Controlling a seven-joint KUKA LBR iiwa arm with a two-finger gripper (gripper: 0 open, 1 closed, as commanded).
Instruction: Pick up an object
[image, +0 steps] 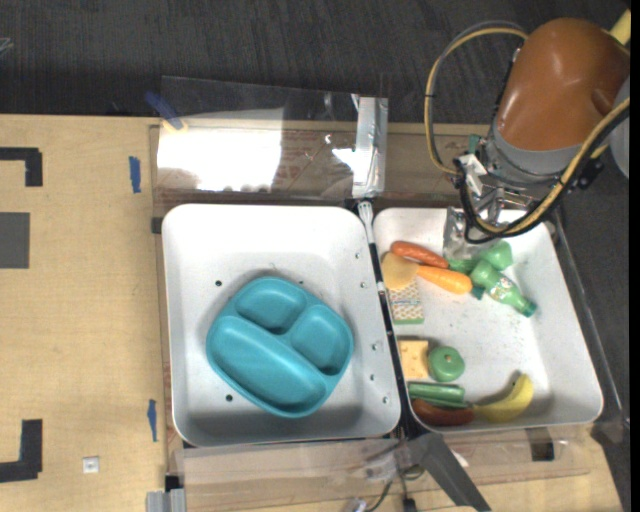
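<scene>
Nothing's picked up yet as far as we can see: gripper (458, 238) sits low over the carrot (443, 279) in the right bin (575, 350), fingers' state we can't tell.

You have a cluster of toy foods in the right bin (575, 330). Near its far edge, an orange carrot (443, 279) lies slantwise, with a thinner red-orange piece (419, 254) just behind it, both pointing toward the far left corner. Touching the carrot's left end sits a tan rounded item (398, 270), and below that a pale patterned block (406, 303) along the left wall. A green bottle-shaped object (499, 277) lies tilted right of the carrot. Toward the near left corner you see a yellow cube (413, 357), a green round piece (445, 363), a dark green stick (436, 394) over a red item (443, 412), and a yellow banana (508, 398) curving along the near edge.
</scene>
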